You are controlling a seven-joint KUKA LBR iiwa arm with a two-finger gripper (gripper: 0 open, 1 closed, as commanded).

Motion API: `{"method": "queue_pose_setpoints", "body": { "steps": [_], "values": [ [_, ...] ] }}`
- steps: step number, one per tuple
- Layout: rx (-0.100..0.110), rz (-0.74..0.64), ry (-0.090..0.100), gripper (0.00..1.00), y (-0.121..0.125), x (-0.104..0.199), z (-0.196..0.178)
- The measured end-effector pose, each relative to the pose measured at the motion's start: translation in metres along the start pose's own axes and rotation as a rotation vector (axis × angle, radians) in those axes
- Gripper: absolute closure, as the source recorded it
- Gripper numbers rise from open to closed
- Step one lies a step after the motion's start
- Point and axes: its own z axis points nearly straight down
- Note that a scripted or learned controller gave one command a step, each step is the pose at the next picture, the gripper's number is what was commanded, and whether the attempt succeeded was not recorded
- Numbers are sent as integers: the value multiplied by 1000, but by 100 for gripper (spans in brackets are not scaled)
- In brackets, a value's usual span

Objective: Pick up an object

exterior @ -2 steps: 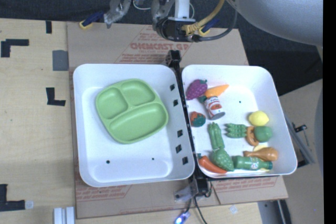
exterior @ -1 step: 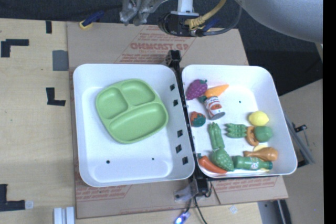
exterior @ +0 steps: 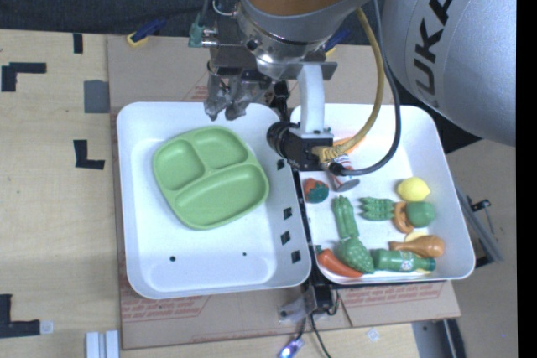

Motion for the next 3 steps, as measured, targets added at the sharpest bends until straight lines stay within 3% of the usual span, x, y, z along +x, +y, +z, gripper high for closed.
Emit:
{"method": "queue_pose_setpoints", "body": {
  "steps": [1,2,3],
  "values": [
    [-9,8,1,100,29,-54,-12],
    [-3,1,2,100,-35,-66,2],
    [3,9,-2,100,-32,-121,96]
  ]
}}
